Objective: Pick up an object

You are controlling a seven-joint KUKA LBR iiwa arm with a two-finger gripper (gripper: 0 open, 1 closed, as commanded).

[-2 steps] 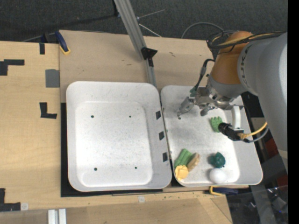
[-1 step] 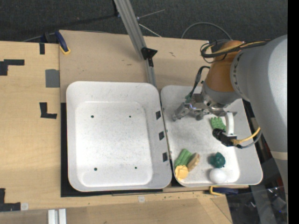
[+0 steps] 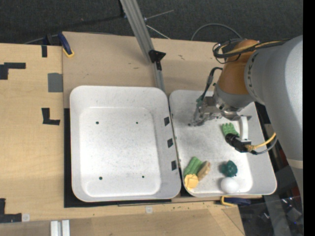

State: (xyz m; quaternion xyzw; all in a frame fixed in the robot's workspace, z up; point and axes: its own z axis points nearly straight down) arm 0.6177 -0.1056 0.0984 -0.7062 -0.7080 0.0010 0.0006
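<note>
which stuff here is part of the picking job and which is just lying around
Job:
gripper
right bin
green ridged toy
corn cob toy
dark green lump
white ball

Lying about:
left bin
metal rail
black tape marks
blue-yellow clamp

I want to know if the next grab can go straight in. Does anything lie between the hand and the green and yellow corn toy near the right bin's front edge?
Nothing visible does. The hand hangs over the right bin toward its back, and the bin floor between it and the corn toy is bare. The other toys lie off to the right of that line.
</note>
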